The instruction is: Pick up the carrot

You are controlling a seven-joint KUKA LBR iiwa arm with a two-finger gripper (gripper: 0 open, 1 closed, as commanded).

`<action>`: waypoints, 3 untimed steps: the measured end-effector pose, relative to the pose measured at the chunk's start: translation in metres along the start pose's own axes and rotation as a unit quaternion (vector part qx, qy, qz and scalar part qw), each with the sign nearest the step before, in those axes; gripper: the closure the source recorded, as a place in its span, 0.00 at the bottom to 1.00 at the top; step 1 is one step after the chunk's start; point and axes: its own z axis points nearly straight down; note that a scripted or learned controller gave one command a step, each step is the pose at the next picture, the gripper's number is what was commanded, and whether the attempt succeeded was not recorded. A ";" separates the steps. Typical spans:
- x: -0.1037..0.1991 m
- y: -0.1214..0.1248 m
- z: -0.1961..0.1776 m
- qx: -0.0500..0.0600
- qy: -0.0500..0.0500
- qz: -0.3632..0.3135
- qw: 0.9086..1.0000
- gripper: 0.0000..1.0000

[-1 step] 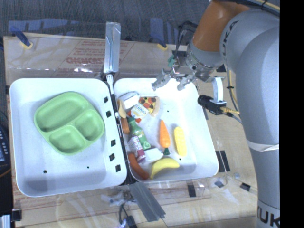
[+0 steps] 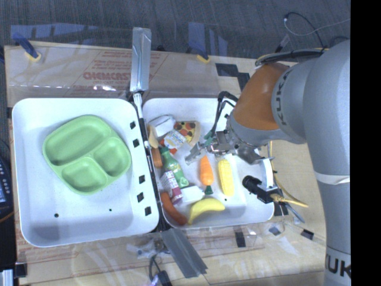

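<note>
So the carrot (image 2: 206, 171) is lying flat on the floor of the right-hand bin (image 2: 196, 108), roughly in the middle, with its green end pointing toward the banana (image 2: 205, 209). A corn cob (image 2: 225, 177) sits just beside it on the arm's side, and a green bottle (image 2: 169, 163) is on the other side.

The gripper (image 2: 208, 148) is hovering right above the carrot's top end, metal fingers pointing down at it. From this angle it's honestly hard to read, so I can't tell how far apart the jaws are, and nothing looks caught between them.

Progress-wise I'd say the approach is basically lined up, but the grasp and lift are not done. The carrot is on the bin floor. The left bin (image 2: 24, 177) has a green divided plate (image 2: 87, 154), not involved.
</note>
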 end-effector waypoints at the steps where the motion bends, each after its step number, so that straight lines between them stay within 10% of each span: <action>1: -0.025 0.007 0.030 -0.002 0.000 -0.014 1.000 0.00; 2: -0.026 0.007 0.021 -0.001 -0.001 -0.016 1.000 1.00; 3: 0.008 -0.002 -0.087 -0.005 -0.001 -0.005 1.000 1.00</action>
